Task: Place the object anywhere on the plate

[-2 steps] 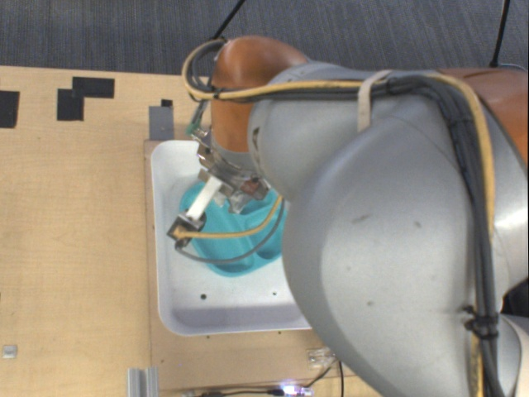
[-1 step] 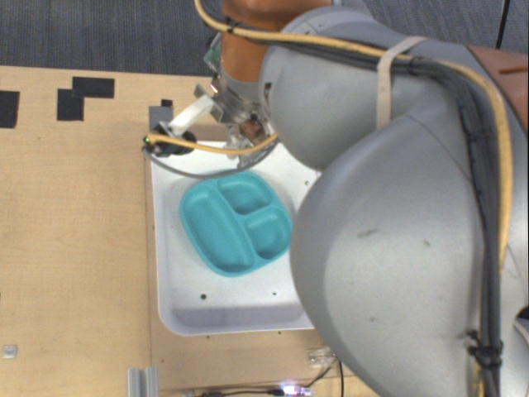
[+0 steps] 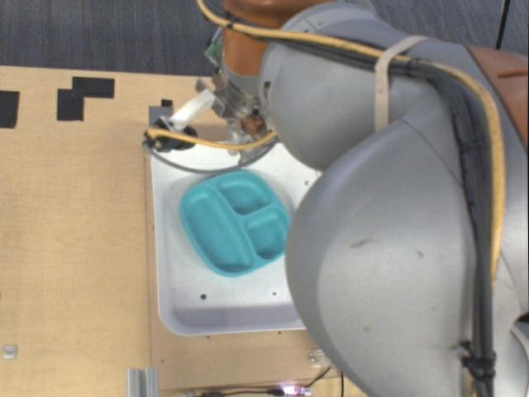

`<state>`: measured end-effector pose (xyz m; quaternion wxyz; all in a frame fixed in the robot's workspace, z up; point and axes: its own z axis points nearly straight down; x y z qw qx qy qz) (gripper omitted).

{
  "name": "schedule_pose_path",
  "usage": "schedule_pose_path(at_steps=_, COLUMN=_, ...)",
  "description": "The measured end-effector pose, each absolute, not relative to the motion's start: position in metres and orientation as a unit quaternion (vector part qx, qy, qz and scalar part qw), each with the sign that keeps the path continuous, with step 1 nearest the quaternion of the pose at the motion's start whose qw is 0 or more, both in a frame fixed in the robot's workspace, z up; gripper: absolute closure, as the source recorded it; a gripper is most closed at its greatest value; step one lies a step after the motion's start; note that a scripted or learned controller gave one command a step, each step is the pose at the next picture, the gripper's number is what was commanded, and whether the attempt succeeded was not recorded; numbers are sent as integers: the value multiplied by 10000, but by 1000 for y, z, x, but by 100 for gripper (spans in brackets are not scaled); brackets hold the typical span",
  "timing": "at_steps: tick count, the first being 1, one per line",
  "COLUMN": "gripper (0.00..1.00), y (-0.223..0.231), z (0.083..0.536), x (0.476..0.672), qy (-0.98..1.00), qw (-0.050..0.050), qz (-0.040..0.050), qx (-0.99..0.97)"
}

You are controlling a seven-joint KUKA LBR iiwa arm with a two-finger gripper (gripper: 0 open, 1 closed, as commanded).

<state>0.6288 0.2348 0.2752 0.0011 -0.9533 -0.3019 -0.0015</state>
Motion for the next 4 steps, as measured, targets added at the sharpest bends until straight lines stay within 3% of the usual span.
schedule_pose_path(at_steps=1, gripper=100, y=234, z=203, x=586, qy=-2900, qw=5, qz=12, qx=-9570)
schedule_pose_path(at_steps=2, gripper=100, y=235, z=258, x=567, qy=-5016, qw=1, qz=-4, qx=-8651)
schedule_pose_path(at_steps=3, gripper=100, y=234, z=185, x=636, qy=-4266, qw=1, qz=9, qx=-9044)
schedule_pose_path(at_steps=4, gripper=100, y=236, z=116, x=653, qy=-3726, qw=-11, qz=-80, qx=-9279)
